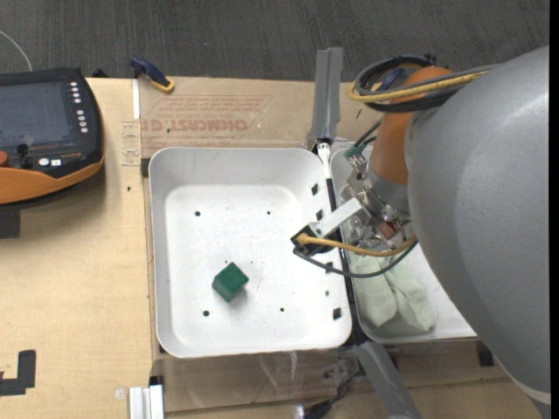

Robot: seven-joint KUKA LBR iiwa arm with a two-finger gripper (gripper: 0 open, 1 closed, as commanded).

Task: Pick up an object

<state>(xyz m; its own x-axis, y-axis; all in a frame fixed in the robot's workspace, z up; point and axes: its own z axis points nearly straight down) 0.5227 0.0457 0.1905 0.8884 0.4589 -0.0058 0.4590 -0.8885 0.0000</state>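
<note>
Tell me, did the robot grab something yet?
Not yet, it seems. Done: the arm has reached over the right bin. In hand: nothing I can see; its gripper sits above a pale soft object. Left: actually lifting something. The green block lies alone in the left bin, untouched.

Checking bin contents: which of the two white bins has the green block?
The left bin: the green block lies on its floor, toward the front. The right bin, under the arm, holds pale cloth-like items instead.
</note>
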